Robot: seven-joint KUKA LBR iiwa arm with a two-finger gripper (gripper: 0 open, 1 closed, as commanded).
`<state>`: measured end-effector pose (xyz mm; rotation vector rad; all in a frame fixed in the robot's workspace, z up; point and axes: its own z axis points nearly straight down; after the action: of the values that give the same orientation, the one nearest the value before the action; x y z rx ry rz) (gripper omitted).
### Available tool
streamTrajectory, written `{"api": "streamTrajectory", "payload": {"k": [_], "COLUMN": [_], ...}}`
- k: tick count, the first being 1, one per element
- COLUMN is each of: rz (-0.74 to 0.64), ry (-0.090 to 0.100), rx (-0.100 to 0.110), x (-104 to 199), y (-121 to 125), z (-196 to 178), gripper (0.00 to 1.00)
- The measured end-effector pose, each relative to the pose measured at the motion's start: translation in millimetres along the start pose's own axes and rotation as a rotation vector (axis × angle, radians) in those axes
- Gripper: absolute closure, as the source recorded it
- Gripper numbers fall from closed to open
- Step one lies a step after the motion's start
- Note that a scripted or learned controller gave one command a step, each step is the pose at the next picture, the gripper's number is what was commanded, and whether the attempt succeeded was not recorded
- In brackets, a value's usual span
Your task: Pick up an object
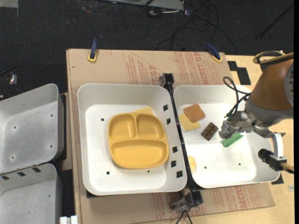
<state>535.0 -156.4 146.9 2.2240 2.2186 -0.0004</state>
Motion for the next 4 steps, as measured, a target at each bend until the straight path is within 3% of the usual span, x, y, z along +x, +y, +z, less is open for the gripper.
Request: {"api": "streamTrajectory", "payload": {"k": [2, 3, 4], "rz": [-0.003, -0.005, -0.008], "ry": [-0.002, -0.001, 0.002], "rx": [-0.005, -0.003, 0.002], "x": [-8, -8, 36], "y": [3, 4, -6], "z": [-92, -119, -118], "gripper": [1.00, 1.00, 1.00]}}
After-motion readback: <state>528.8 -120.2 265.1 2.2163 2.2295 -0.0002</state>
